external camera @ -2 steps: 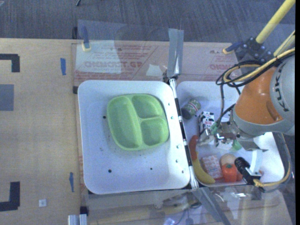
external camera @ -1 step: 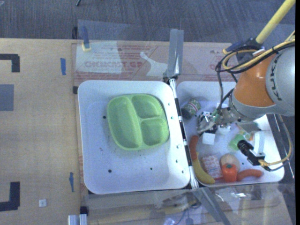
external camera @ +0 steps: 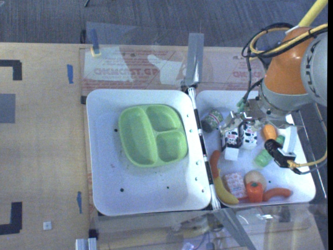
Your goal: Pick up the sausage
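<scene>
The sausage (external camera: 277,194) is a red-orange, slightly curved piece lying at the front right of the right bin (external camera: 307,189), beside a red tomato-like toy (external camera: 254,192). My gripper (external camera: 241,120) hangs over the back middle of that bin, just above two black-and-white cow-patterned cartons (external camera: 232,138). It is well behind and to the left of the sausage, and nothing is visibly held in it. The arm's grey body and orange band cover the bin's back right corner.
Also in the right bin are a banana (external camera: 225,189), a pink packet (external camera: 234,182), a tan round toy (external camera: 255,178), a green can (external camera: 212,120), an orange ball (external camera: 269,132) and a reddish strip (external camera: 214,163). The left bin (external camera: 104,181) holds a green divided plate (external camera: 153,135).
</scene>
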### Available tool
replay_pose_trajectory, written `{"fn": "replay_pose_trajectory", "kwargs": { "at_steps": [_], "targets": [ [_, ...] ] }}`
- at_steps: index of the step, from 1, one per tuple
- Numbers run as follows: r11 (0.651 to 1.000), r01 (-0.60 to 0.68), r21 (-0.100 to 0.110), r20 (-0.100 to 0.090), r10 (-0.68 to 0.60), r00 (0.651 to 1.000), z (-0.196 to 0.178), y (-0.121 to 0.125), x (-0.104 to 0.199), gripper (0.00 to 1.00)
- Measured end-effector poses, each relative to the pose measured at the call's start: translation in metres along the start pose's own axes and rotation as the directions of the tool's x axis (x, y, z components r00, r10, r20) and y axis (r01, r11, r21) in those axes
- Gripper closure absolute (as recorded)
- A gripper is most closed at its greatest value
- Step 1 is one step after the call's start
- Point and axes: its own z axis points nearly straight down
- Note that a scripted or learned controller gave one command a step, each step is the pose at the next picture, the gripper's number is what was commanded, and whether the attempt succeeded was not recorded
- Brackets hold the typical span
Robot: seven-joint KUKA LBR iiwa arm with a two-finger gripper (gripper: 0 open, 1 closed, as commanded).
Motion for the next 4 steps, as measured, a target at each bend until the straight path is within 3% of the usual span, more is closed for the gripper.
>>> {"fn": "replay_pose_trajectory", "kwargs": {
  "at_steps": [1, 2, 3, 4],
  "targets": [
    [0.997, 0.071, -0.025, 0.007, -0.071, 0.997, 0.068, 0.01, -0.017, 0.0],
    [0.991, 0.124, -0.055, 0.02, -0.123, 0.992, 0.076, -0.002, -0.019, 0.0],
    [0.991, 0.125, -0.046, 0.016, -0.124, 0.992, 0.076, 0.003, -0.023, 0.0],
    [0.974, 0.218, -0.06, 0.029, -0.217, 0.976, 0.076, -0.02, -0.02, 0.0]
  ]
}}
